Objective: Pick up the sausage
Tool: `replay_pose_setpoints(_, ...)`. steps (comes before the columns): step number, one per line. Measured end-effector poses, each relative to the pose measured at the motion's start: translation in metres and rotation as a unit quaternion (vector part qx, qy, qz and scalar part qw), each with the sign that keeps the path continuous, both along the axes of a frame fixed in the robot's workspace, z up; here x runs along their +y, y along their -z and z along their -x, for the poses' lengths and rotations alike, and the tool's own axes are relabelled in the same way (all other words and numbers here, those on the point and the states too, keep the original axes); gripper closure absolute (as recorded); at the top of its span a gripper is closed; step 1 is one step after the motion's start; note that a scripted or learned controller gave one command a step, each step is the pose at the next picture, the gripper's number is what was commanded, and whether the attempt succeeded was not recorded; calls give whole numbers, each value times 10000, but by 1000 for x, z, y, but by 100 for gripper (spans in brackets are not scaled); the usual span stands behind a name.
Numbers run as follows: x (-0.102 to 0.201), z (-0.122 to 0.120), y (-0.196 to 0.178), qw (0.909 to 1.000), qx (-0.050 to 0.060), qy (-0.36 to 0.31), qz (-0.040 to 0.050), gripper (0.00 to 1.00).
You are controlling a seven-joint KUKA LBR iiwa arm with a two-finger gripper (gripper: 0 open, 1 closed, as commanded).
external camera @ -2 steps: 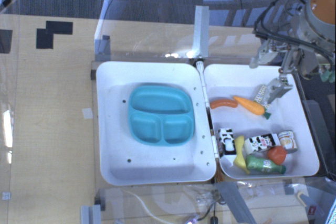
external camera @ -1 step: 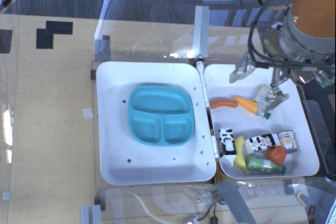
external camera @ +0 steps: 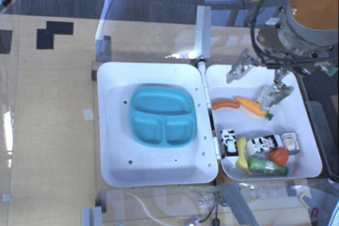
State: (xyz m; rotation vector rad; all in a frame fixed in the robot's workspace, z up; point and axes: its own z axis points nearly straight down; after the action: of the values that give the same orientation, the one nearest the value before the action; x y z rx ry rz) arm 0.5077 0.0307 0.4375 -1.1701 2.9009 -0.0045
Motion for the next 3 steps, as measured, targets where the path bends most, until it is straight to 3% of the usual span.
replay_pose_setpoints(1,9,7,39,9500,10,-3123,37,0)
replay_pose_setpoints(2,-9,19,0,8887,-11,-4584,61,0)
replay_pose_setpoints(3,1,19,1,7120,-12,-7022,84,0)
